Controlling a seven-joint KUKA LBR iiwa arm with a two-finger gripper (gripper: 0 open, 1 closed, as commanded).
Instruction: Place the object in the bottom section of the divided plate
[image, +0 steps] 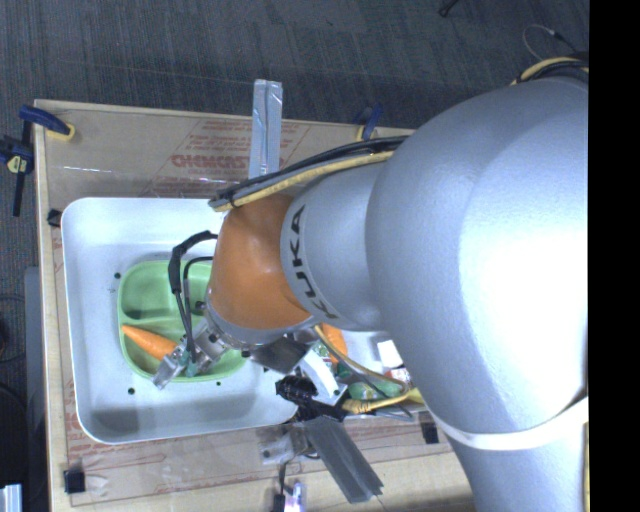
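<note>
Gripper is hanging low over the green divided plate, fingertips sitting at the plate's lower edge. Can't tell how the gripper is set or if anything is in it — too small and blurred, partly blocked by the wrist.

Orange carrot-like object is lying in the plate just up and left of the gripper tip, its near end right beside the tip; contact can't be judged. Which plate section it's in: can't tell for sure, dividers mostly hidden.

Black cable is looping just above the gripper, over the plate. Orange band is sitting right behind the gripper, covering the plate's right side.

Plate is resting in the left white bin, which is surrounding the gripper on all sides. Big grey arm is stretching away to the right, covering most of the second bin.

Farther out, beyond the bin, the wooden bench board is showing, with a grey upright post and blue clamps at its edges.
</note>
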